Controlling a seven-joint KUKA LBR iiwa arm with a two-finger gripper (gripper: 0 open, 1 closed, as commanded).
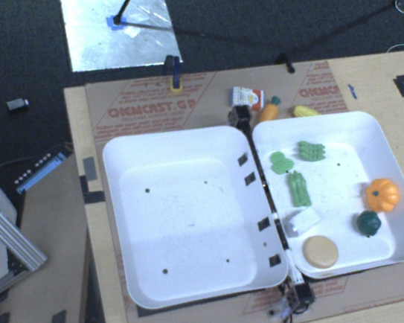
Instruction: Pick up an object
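Observation:
The right bin (389,142) holds several small items. An orange pumpkin (381,195) lies near its right wall, with a dark green round piece (368,223) just below it. A tan round disc (321,251) sits at the bin's front, next to a small white block (302,220). A long green vegetable (298,188) lies in the middle, a green leafy piece (281,162) and a ridged green piece (310,150) behind it.
The left bin (187,212) stands beside the right one, joined by black clips (264,224). Behind the bins on the cardboard lie a carrot (267,112), a yellow piece (304,111) and a small white-and-red box (246,97). A metal frame (2,232) stands at far left.

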